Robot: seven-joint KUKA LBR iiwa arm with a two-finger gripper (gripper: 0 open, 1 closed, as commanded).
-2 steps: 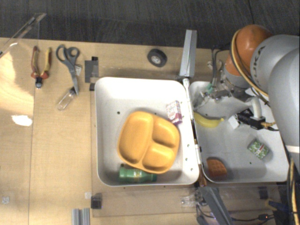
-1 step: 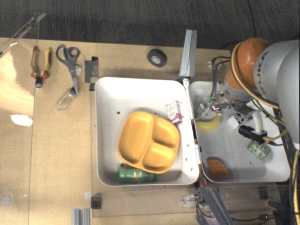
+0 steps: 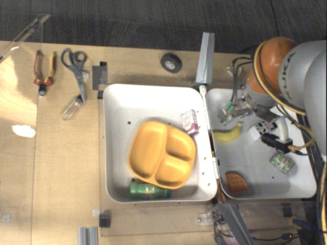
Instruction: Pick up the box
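Robot lab or workshop bench, not a home.

Grey arm (image 3: 301, 70) with orange band and loose cabling fills the upper right of the frame. Two white bins (image 3: 115, 137) sit on a pale wooden bench (image 3: 51, 177), bracketed by metal rails (image 3: 206, 57) and small black clamps (image 3: 100, 74). Hand tools lie at upper left: red-handled pliers (image 3: 43, 71) and scissors (image 3: 76, 73). A roll of black tape (image 3: 171, 62) rests top centre. Dark carpet (image 3: 127, 9) lies beyond the bench.
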